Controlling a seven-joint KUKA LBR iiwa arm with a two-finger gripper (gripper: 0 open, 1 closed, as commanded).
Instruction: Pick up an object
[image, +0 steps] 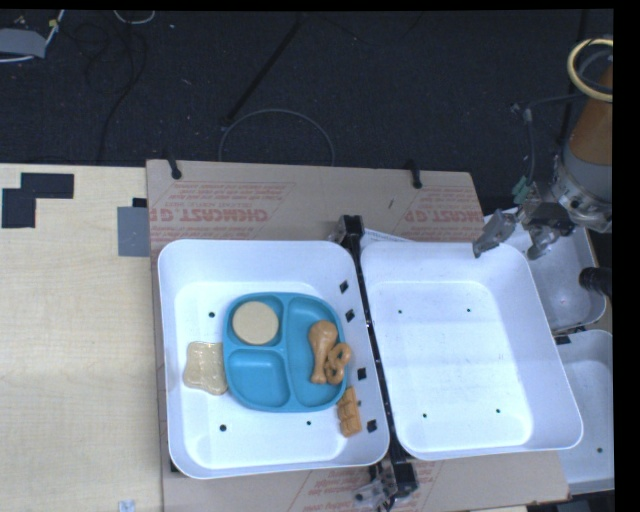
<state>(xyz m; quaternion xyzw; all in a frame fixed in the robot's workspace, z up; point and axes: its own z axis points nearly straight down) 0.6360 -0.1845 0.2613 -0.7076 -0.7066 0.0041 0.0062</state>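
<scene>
Two glossy white bins side by side on printed cardboard. In the left bin (190, 300): a smooth blue plastic tray (262, 385), rounded, split into three wells. A flat tan disc (255, 322) lying in the upper-left well. A knobbly golden-brown twist (328, 352), pretzel-like, filling the right well. Just beside the tray's left rim, a pale, lumpy slab (205, 367) on the bin floor. Off the lower right corner, a small ridged brown chunk (348, 412). Right bin (460, 360) showing bare, matte-speckled floor. Up at the right bin's far corner, gripper (513, 233) hovering over the rim, metal fingers spread apart, nothing between them.
</scene>
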